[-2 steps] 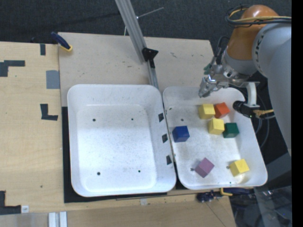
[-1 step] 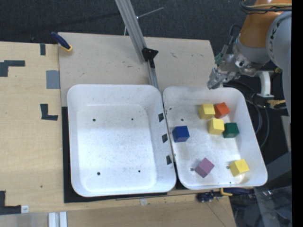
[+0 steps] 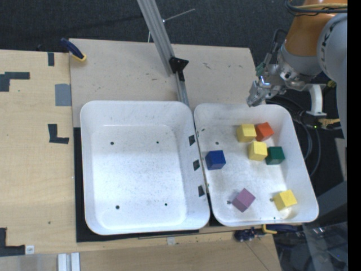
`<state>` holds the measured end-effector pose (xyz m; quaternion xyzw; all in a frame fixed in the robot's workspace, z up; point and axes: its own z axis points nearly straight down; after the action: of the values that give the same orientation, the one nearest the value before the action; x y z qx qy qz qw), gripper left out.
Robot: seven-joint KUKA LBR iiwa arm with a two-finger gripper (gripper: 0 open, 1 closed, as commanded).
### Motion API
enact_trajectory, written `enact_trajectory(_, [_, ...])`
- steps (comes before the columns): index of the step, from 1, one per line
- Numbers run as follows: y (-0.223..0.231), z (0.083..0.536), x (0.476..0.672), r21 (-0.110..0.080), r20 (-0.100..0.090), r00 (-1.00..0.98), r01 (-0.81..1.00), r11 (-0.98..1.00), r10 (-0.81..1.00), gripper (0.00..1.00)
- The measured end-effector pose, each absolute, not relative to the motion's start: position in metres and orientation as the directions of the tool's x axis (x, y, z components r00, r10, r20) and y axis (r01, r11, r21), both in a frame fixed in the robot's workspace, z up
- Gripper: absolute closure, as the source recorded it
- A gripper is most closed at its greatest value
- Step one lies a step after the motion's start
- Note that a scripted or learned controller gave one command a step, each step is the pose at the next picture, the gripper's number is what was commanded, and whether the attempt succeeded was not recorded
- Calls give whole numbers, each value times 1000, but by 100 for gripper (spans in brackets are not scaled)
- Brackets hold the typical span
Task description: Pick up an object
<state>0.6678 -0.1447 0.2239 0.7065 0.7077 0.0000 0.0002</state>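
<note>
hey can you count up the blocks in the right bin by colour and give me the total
Yellow blocks: 3
Orange block: 1
Green block: 1
Blue block: 1
Purple block: 1
Total: 7, all in the right bin

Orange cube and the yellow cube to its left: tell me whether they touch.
Touching. In the camera view the orange cube sits flush against the yellow cube, with no white bin floor between them.
</note>
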Motion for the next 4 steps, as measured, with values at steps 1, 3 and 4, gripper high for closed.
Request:
enact_trajectory(1, [-109, 227, 645, -2, 1, -4, 1000, 4, 1000, 100])
enact_trajectory(3, [-17, 232, 595, -3, 2, -5, 1000, 5, 1000, 100])
enact_trajectory(4, [23, 227, 555, -5, 1, -5, 1000, 5, 1000, 100])
